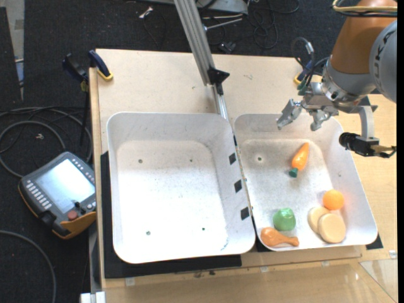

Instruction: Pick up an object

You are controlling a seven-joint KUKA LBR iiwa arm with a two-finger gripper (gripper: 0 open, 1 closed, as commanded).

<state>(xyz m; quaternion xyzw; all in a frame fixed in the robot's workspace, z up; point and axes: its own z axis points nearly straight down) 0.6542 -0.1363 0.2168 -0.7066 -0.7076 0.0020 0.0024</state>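
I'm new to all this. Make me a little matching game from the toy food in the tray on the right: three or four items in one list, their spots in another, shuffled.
Items:
1. carrot
2. green ball
3. orange ball
4. gripper

Spots:
A. near the tray's front edge, left of the pale round pieces
B. above the tray's back edge
C. mid-tray, lying at a slant
D. by the right wall, just behind the pale round pieces

Pairs: 1-C, 2-A, 3-D, 4-B
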